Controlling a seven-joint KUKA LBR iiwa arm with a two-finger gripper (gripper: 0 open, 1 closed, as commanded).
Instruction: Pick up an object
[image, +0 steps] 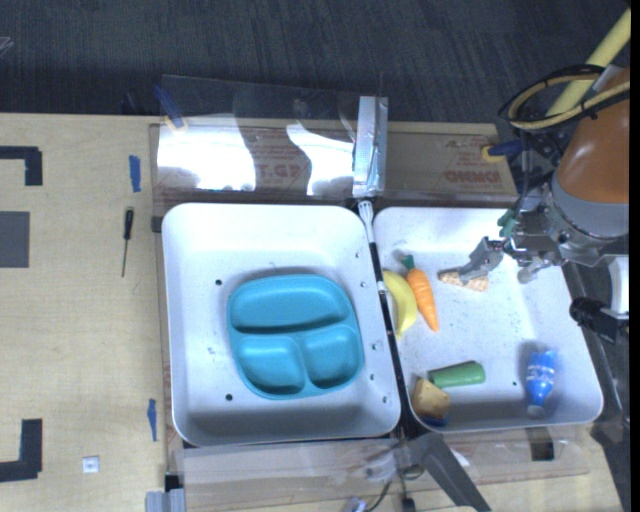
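With the gripper (490, 255) hanging over the right bin (570, 400), just above a small orange-and-white piece (466, 281) near the carrot (424, 299), a straight descent centred on that piece is advised, though the fingers' spread cannot be told.

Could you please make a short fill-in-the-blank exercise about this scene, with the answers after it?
1. The blue divided tray lies in the ____ bin.
2. The carrot lies against a ____ banana.
3. The blue bottle lies in the right bin, near the corner closest to the ____.
4. The gripper is above the ____ bin.

Answers: left; yellow; camera; right
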